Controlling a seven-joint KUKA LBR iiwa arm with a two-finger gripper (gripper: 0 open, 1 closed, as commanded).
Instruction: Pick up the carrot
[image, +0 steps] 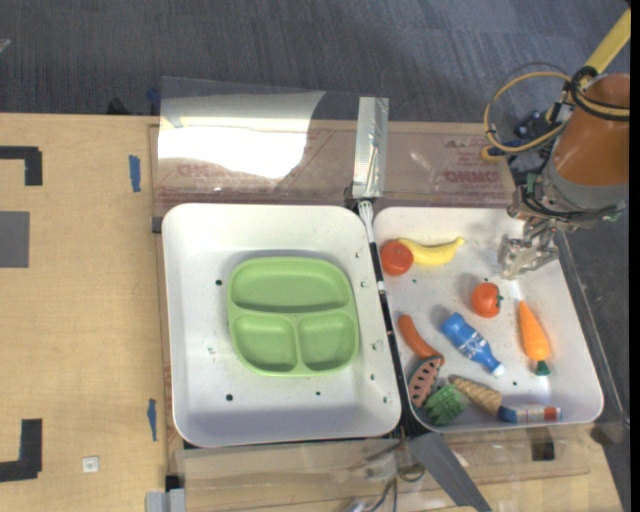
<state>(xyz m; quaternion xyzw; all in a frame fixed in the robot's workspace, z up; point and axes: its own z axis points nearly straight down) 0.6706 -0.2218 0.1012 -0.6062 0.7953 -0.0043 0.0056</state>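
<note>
My metal two-finger gripper hovers above the orange plastic carrot; finger state unclear. Approach step: next, descend over it.

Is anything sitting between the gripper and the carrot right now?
Nothing visible. The gripper is over the right bin's far corner, and the carrot lies just nearer the camera on bare bin floor. The tomato sits to the carrot's left, off that line.
</note>
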